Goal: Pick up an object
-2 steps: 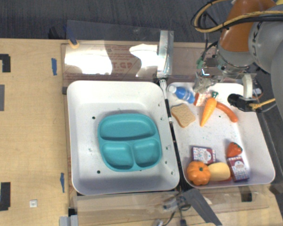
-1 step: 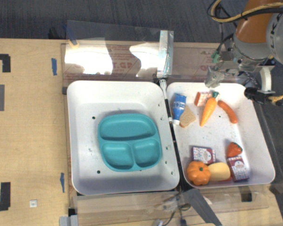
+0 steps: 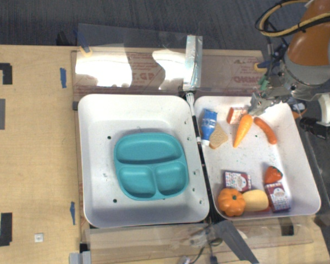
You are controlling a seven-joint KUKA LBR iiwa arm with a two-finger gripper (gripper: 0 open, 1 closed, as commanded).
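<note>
My gripper hangs over the far part of the right bin, just above the thick end of an orange carrot. A small red and white box lies to the gripper's left, and an orange-red sausage lies to the carrot's right. Further left are a tan bread slice and a blue packet. At the bin's near end sit a small pumpkin, a yellow potato, a strawberry, a maroon box and a purple box.
The left bin holds a teal divided plate. A clear panel with a metal strip stands behind the bins. The arm's orange band and cables rise at the upper right.
</note>
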